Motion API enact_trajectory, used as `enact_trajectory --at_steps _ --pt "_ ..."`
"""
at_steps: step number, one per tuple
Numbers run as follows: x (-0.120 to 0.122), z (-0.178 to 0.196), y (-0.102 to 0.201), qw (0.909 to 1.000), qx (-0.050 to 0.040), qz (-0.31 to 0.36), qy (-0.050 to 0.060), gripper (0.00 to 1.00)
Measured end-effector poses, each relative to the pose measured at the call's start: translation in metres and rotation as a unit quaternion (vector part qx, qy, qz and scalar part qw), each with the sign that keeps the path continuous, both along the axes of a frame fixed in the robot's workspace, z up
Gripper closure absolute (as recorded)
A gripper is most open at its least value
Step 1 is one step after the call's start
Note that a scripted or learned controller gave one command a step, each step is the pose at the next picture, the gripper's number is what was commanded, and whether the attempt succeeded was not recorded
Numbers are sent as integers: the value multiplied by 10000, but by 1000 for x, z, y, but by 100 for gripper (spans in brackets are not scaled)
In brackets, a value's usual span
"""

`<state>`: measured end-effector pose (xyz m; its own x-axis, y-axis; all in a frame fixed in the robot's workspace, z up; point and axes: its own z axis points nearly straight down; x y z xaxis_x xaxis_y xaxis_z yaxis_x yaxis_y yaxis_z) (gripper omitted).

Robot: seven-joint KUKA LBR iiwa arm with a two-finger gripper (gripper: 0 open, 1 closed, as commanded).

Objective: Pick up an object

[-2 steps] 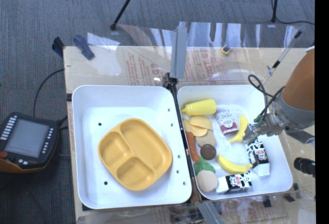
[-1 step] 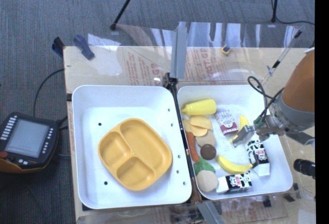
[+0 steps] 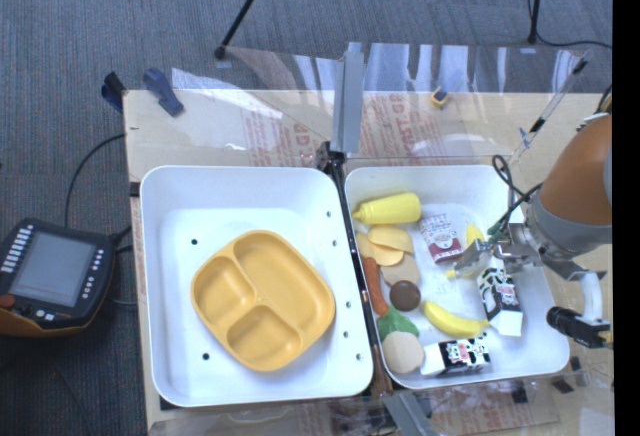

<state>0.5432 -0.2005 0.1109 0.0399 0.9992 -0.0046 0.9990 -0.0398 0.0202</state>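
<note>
Over the right bin [image 3: 520, 186], the gripper [image 3: 487, 259] hangs low among the toy food, between a red-and-white packet [image 3: 438, 236] and a cow-patterned carton [image 3: 500, 296]. Whether it is wide, narrow or holding anything cannot be told. This looks like the reaching step; next it likely must settle squarely on one item, perhaps the carton, before closing.

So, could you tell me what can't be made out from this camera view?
- Gripper: too small and cluttered to tell whether its fingers are open or shut.
- Arm: cut off by the right edge.
- Print on the small packet: too small to read.
- Carrot: partly hidden at the right bin's left wall.
</note>
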Motion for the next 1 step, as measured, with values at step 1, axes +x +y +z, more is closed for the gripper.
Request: enact_trajectory --at_steps 1 --pt "-8 -7 -5 9970 -54 764 -81 0"
